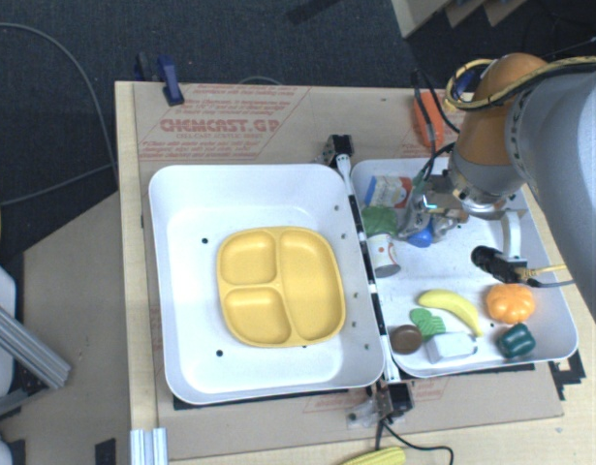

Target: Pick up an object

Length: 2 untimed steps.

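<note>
Arm reaching into the right bin's far-left corner.
Gripper [421,223] is hovering over a blue object [421,235] beside a green item [379,221]; finger state cannot be determined.

yellow divided plate [280,286], white bins [181,211], yellow banana [451,308], orange fruit [511,302]

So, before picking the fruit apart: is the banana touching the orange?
Apart. The camera view shows bare white bin floor between the banana and the orange.
</note>
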Each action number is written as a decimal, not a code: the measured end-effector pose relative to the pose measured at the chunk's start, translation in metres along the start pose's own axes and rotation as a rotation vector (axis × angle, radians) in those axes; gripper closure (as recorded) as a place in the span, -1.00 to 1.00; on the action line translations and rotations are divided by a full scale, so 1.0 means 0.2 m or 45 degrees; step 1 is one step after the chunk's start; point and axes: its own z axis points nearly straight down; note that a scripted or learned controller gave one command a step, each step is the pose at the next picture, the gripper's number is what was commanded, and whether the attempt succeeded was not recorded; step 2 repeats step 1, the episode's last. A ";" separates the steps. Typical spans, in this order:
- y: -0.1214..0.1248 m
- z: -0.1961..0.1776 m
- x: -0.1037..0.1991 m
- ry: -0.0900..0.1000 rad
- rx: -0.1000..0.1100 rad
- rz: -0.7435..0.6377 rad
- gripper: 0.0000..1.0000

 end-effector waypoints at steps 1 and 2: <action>-0.15 -0.51 0.37 0.002 -0.089 -0.027 1.00; -0.15 -0.51 0.37 0.002 -0.089 -0.027 1.00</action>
